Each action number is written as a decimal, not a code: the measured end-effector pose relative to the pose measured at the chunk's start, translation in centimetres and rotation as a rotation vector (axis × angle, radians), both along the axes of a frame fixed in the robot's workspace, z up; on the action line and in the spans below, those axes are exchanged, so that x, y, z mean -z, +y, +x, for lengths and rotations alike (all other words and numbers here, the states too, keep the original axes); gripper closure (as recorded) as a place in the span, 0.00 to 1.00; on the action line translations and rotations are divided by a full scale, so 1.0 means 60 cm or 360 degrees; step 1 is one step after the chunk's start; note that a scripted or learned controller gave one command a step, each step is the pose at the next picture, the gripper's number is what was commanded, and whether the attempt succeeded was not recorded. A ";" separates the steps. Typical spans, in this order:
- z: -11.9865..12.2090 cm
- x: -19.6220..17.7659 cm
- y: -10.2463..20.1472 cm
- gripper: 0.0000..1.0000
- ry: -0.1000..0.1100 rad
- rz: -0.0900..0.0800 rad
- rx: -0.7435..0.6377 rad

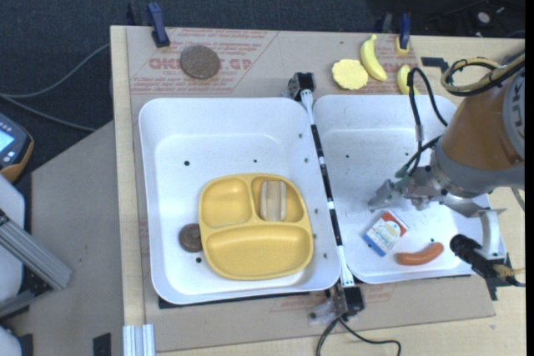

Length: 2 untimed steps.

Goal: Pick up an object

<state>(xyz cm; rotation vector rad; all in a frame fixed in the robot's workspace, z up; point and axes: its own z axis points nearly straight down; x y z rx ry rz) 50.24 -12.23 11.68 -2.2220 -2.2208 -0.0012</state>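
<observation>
Nearest the cam: arm [480, 137], grey w/ orange band, reaching in from the right over the right bin [359, 129], wrist bent down so the claw [385, 194] hangs low over the bin floor. Claw state: can't tell, tips are small grey shapes and too blurred; nothing visibly in it.

Left of claw, other side of the divider: left bin [167, 137], holding a yellow tray [250, 250] w/ a tan piece in one compartment, plus a brown disc [191, 238] touching the tray's far edge.

Just below claw: carton [385, 233], white/blue/red, lying flat on the bin floor. Below-right of it, near: sausage [419, 255].

Likely target, as I judge it: carton. Prob light, stiff-ish card, may slide on smooth plastic; pinch across its short sides. Sausage looks rounder and likelier to roll.

Beyond claw on tabletop [250, 50]: banana [372, 60], yellow slice [350, 74], cookie [200, 61].
</observation>
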 end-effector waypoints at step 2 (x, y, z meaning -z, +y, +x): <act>0.045 -0.038 -0.176 0.00 -0.0015 -0.0017 0.0008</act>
